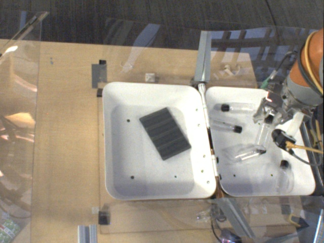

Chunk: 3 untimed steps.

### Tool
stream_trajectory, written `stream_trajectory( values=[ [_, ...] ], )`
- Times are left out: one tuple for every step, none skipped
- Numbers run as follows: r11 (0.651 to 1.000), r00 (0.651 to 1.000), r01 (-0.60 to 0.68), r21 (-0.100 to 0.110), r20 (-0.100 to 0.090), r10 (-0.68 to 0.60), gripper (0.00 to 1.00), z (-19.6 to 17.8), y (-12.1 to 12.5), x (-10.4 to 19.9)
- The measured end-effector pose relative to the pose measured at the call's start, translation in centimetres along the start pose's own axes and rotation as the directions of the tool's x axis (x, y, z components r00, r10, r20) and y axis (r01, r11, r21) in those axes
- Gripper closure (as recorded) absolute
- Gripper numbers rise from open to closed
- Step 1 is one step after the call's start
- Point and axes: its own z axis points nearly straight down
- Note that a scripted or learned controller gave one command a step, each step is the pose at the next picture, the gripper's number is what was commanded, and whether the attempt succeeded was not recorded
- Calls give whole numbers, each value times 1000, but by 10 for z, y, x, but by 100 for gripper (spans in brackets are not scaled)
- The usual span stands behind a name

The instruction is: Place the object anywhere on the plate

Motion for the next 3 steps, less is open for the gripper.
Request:
stream_trajectory(
  values=[
    [959,959,-282,1,1,282,100,-62,28,21],
    [798,798,-602,2,3,602,100,-105,42,55],
    [635,635,-772,3,1,772,100,-143,28,110]
  ],
)
